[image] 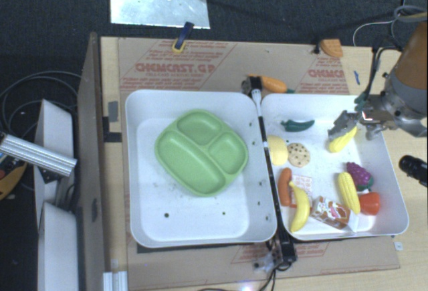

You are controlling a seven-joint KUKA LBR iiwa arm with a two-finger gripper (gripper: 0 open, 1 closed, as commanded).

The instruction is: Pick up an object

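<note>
- Over the right bin [391, 176], toward its far right side, the end effector [349, 124] sits low at a small yellow corn cob [341, 140]; its grey fingers touch the cob's far end, but whether they are spread, shut or clamped on it I cannot tell.
- Nearer in the same bin lie a cookie [298, 154], a green pepper [297, 125], purple grapes [359, 174], a second corn cob [347, 190], a banana [300, 208], a carrot [285, 187] and a wrapped snack [330, 211].
- At left, the other bin [144, 223] carries a green divided plate [201, 151].
- To do this step well, I judge the fingers should straddle the cob across its narrow width, close squarely, then rise straight up clear of the bin wall; a grip at the tip alone could let the rounded toy slip or pivot out.
- On the desk, the brown sheet [194, 62] under the bins bears red print reading roughly "CHEMCAST GP"; the snack wrapper's print is too small to read.
</note>
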